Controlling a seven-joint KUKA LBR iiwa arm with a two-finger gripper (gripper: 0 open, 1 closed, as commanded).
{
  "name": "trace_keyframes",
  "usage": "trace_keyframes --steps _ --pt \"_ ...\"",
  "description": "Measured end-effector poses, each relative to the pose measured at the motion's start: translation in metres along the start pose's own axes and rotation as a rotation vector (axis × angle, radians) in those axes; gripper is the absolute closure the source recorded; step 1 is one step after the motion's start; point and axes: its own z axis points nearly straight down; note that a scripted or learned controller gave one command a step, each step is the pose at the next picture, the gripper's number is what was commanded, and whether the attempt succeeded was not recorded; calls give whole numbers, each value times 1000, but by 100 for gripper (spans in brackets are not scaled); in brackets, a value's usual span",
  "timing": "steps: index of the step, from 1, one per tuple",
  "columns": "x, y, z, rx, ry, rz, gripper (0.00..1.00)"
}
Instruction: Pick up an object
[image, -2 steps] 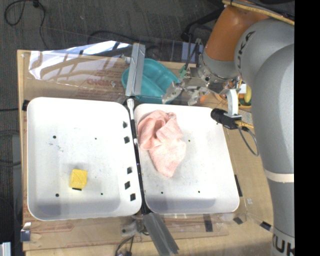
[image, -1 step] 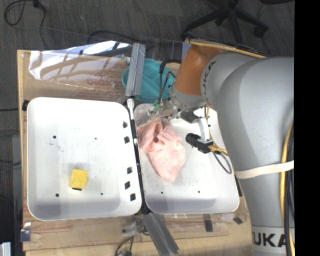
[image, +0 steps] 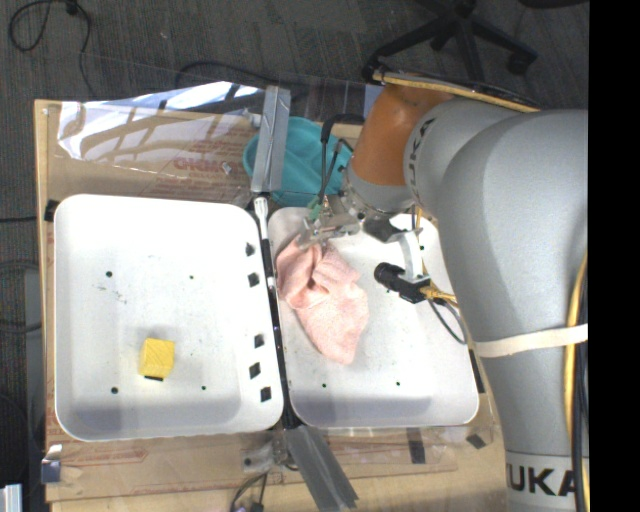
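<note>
End effector (image: 322, 226): low over the right bin (image: 440, 395), at the upper edge of the pink cloth (image: 325, 295), likely placed for a pinch; grip state cannot be told. Yellow block (image: 157, 358): lying loose in the left bin (image: 90, 240).

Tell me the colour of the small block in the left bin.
Yellow. The small block shows clearly in the camera view, lying in the left bin near its front.

Left bin (image: 150, 225) open beside yellow block (image: 157, 358)
</note>
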Motion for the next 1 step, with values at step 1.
trace_keyframes --steps 1 --pt "4 0 -80 -6 -2 -58 100"
